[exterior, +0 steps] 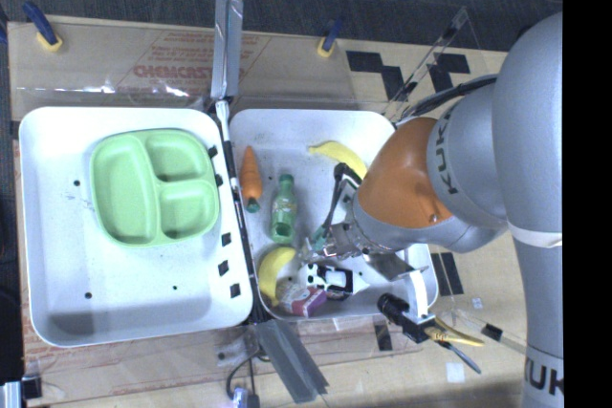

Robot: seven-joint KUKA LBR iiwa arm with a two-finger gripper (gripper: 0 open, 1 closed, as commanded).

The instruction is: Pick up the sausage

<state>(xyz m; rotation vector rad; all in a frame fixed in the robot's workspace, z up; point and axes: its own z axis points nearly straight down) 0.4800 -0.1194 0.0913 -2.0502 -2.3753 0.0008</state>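
A pinkish-red piece that looks like the sausage (308,303) lies at the front edge of the right bin (287,124), partly hidden under the gripper. The gripper (325,276) is low in the front of that bin, directly over and touching the clutter around the sausage, between it and a yellow round fruit (273,267). The arm's orange band (406,182) and grey wrist cover the bin's right half.
In the right bin lie an orange carrot (250,177), a green bottle (282,205) and a banana (338,154). The left bin (57,234) holds a green divided plate (155,186). A metal divider (226,48) runs between the bins.
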